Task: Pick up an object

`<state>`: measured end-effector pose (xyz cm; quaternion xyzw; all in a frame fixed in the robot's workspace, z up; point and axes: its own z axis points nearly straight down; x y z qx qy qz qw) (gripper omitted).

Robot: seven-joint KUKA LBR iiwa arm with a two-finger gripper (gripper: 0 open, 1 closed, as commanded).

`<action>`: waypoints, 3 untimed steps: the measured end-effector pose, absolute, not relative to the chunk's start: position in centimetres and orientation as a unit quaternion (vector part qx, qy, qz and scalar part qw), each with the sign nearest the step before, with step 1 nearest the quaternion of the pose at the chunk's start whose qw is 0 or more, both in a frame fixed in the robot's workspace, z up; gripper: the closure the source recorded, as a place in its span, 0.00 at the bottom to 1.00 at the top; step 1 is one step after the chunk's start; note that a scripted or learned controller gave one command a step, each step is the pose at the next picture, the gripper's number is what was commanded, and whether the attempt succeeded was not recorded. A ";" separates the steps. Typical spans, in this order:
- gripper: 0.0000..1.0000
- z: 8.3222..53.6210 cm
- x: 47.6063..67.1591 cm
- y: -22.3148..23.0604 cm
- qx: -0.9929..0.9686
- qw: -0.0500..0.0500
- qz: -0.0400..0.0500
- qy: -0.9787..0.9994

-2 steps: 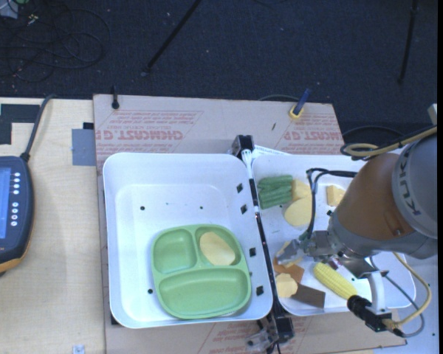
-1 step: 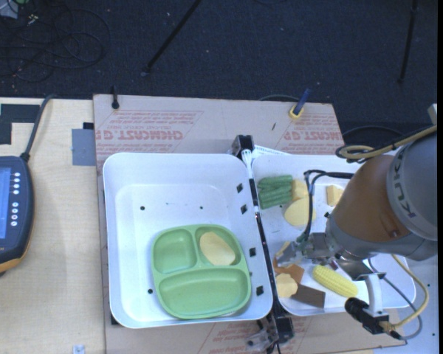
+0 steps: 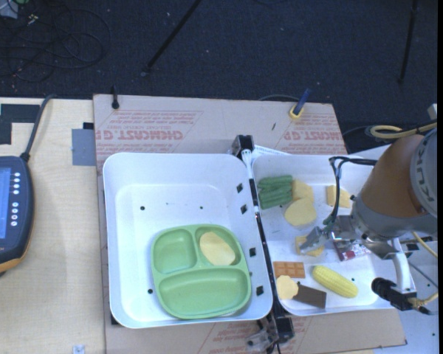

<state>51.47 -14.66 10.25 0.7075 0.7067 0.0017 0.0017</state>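
My gripper [image 3: 319, 240] is down in the right bin [image 3: 332, 308], near its middle. It hovers over or touches a small yellow piece [image 3: 310, 250]. Around it lie a green ridged item [image 3: 275, 190], a pale yellow slice [image 3: 301, 212], a yellow cube [image 3: 335, 195], a corn cob [image 3: 334, 281], a tan cracker [image 3: 289, 269], a round yellow piece [image 3: 286, 287] and a brown block [image 3: 309, 296]. The arm's orange band [image 3: 390, 183] hides the bin's right side.
The left bin [image 3: 133, 190] holds a green divided tray [image 3: 199, 275] with a yellow piece [image 3: 218, 250] in its upper right compartment. A grey tablet [image 3: 4, 209] lies at the far left of the bench. Cables hang by the arm at the right.
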 end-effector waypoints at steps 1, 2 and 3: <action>0.00 8.7 57.7 -10.5 0.705 -0.001 0.001 0.709; 0.00 8.8 56.0 -10.4 0.707 -0.001 -0.001 0.707; 1.00 9.8 56.1 -10.4 0.706 -0.003 0.000 0.708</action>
